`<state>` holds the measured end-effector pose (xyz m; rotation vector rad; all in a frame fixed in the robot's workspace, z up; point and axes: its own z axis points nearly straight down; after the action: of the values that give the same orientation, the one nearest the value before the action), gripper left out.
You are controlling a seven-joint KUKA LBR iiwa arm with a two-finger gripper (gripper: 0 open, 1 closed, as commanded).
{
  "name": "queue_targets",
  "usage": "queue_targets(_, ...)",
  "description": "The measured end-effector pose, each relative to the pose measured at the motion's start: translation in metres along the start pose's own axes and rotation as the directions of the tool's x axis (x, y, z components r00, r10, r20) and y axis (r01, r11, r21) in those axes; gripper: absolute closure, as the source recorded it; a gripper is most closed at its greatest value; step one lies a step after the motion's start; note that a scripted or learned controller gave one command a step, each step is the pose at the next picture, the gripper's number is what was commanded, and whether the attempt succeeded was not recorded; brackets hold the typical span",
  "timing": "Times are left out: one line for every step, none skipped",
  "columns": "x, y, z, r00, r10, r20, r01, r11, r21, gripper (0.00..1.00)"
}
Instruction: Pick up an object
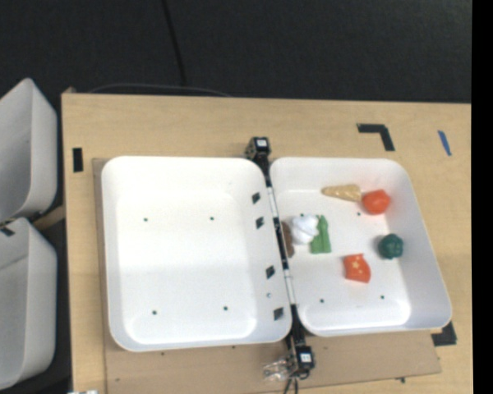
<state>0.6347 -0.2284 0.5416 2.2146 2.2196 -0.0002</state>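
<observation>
**Six small pieces lie in your right-hand bin**

You have two shallow white plastic bins side by side on the pale wooden bench [189, 125]. They meet along a seam fitted with small black clips [270, 272].

All the candidates for picking sit in the right-hand white bin [411, 302]:
- A tan cone-shaped piece [342, 192] lies on its side near the far wall, its broad end just beside an orange-red round ball [375, 201].
- Close to the seam, a white crumpled lump [306, 226] touches a green upright block [321, 236].
- A thin brown piece [286, 236] sits against the seam, just beside the lump. You cannot tell what it is.
- A dark green round ball [389, 246] rests toward the bin's outer side.
- A red-orange chunky piece [357, 268] lies near that ball, on the near side.

The left-hand white bin [115, 245] shows its bare floor
</observation>
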Motion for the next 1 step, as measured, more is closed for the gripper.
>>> queue_targets(0.0002,0.0452,-0.0099,1.000,-0.001,0.000,0.001,1.000,-0.001,1.00)
